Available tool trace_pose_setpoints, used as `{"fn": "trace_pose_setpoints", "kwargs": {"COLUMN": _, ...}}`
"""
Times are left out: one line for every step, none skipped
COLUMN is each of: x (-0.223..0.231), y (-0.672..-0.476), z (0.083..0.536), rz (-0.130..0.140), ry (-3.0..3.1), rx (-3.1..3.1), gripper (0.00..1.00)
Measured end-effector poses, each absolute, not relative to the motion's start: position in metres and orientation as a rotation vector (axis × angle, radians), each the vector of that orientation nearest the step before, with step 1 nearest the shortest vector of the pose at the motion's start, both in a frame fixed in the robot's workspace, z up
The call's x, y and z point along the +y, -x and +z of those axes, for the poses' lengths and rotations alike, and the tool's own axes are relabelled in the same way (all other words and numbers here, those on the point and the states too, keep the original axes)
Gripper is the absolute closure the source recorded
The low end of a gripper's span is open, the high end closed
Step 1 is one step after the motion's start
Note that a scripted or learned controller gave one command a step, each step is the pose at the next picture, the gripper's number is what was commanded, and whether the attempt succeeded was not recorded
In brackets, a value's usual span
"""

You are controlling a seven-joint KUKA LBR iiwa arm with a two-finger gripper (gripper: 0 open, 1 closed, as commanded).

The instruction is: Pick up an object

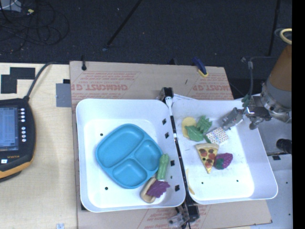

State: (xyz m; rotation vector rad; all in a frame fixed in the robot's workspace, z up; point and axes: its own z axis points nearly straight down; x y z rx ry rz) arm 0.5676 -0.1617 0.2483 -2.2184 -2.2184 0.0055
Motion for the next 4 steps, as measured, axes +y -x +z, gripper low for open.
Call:
{"fn": "trace_pose_setpoints", "kwargs": {"x": -0.127, "y": -0.536, "z": 0.159, "rz": 0.012, "ry": 2.212, "rx": -2.209, "gripper": 0.0}}
{"fn": "trace_pose_setpoints", "kwargs": {"x": -0.103, "y": -0.536, "z": 0.083, "rz": 0.004, "ry": 2.218, "rx": -2.219, "gripper": 0.0}}
{"fn": "trace_pose_setpoints", "kwargs": {"x": -0.105, "y": -0.536, "z": 0.093, "rz": 0.006, "ry": 2.221, "rx": -2.208, "gripper": 1.0}}
{"fn": "trace_pose_setpoints", "kwargs": {"x": -0.045, "y": -0.595, "z": 0.19, "rz": -0.008, "ry": 2.215, "rx": -2.231, "gripper": 1.0}}
